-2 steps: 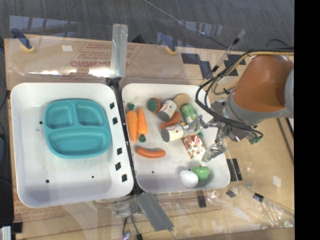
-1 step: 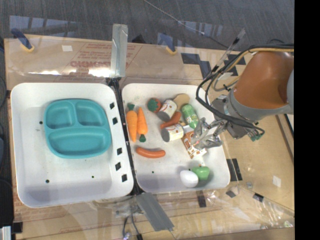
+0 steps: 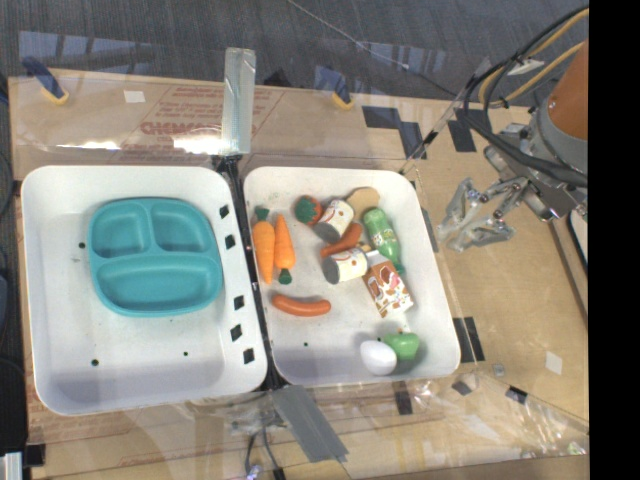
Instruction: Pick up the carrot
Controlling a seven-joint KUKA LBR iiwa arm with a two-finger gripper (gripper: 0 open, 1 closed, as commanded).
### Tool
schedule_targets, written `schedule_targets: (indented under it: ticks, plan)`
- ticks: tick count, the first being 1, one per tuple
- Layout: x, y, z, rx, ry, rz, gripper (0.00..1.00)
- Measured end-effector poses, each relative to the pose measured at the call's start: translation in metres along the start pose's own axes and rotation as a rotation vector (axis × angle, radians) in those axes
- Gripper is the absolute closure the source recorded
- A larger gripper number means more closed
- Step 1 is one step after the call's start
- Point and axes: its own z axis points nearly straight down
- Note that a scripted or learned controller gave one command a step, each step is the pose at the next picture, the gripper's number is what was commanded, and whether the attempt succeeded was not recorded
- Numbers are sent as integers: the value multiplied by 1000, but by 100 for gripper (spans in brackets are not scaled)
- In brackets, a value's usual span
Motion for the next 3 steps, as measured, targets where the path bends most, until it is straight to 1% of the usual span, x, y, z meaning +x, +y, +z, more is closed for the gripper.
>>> schedule_targets:
  ticks: [1,2,3]
  plan:
    - [-1,-1,-138,-2,1,-139,100]
    - [-4,-2,-48,-13,5,-401,100]
    - [14,10,41,-16,3,-739,100]
